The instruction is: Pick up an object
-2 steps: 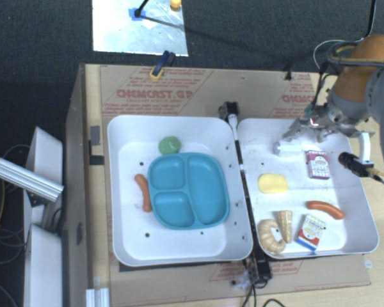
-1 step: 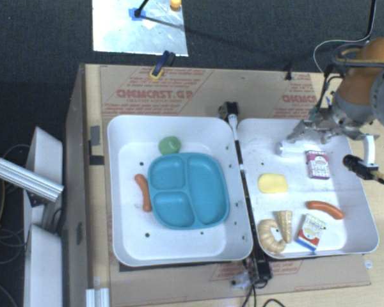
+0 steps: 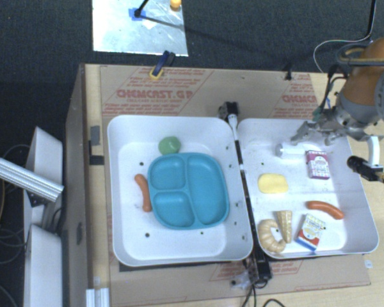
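Observation:
In the right bin (image 3: 358, 190), my gripper (image 3: 317, 135) hangs over the far part, its two grey fingers spread open with nothing between them. Just below it lies a small maroon and white box (image 3: 317, 164). Further forward in the same bin are a yellow block (image 3: 272, 183), an orange-red sausage (image 3: 324, 209), a croissant (image 3: 271, 233), a pale cone (image 3: 285, 224) and a small red, white and blue carton (image 3: 312, 231).
The left bin (image 3: 125, 171) holds a blue divided tray (image 3: 187, 190), a green ball (image 3: 169, 145) at the tray's far edge and an orange sausage (image 3: 143, 192) to its left. A black divider (image 3: 240, 165) runs between the bins.

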